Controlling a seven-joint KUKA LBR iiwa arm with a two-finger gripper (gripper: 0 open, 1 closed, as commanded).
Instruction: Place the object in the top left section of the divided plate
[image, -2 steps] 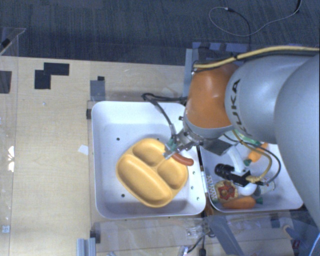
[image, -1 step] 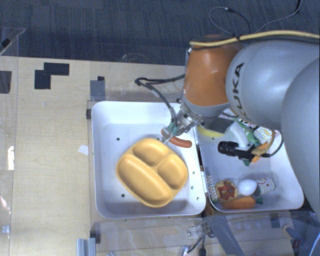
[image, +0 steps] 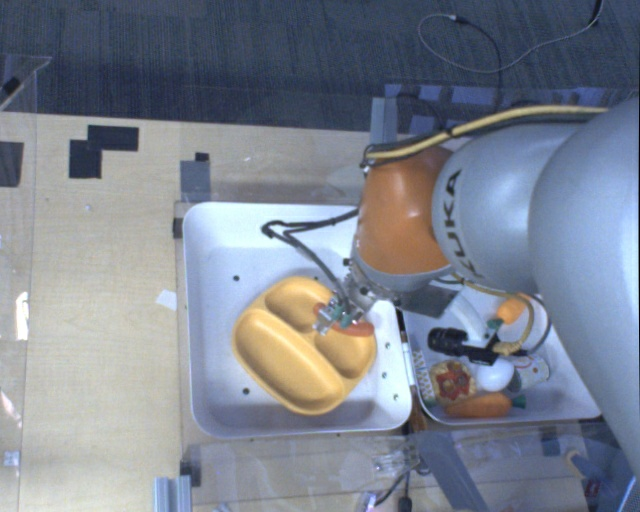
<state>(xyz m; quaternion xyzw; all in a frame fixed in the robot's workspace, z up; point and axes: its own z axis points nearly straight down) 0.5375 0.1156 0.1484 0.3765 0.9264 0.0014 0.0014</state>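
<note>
The hand hung over the yellow divided plate in the left bin; whether it was spread could not be told.

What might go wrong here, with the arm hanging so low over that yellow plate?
The tool sits over the ridge between sections of the yellow divided plate, so whatever it drops might land in the wrong section. The orange item beside it lies near that ridge. The arm also hides part of the plate from the camera.

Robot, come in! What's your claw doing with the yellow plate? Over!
Claw low over yellow divided plate, fingers unclear. Small red object by claw, on plate's right section. Arm hides part of bin.
</note>
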